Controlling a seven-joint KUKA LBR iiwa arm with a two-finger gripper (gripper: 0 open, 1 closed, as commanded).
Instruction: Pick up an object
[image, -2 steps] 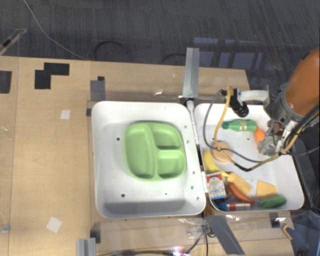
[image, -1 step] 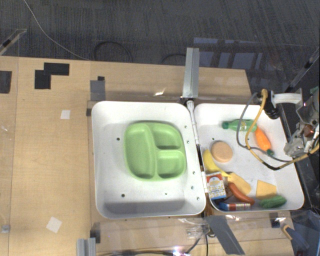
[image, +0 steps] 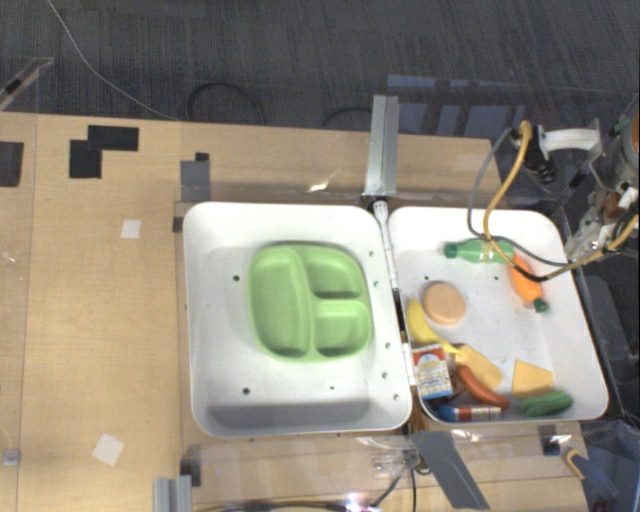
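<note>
Nothing is picked yet: the claw (image: 603, 222) hangs at the frame's right edge, its grip unreadable. Next it must descend on something, perhaps the carrot (image: 527, 282).

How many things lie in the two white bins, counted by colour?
Green: 3, namely divided tray, bottle, bean-shaped piece
Orange: 1, carrot
Yellow: 3, namely banana, wedge, long piece
Tan: 1, round bun
Red: 1, sausage
Multicoloured: 2, namely small carton, marker
Total: 11
</note>
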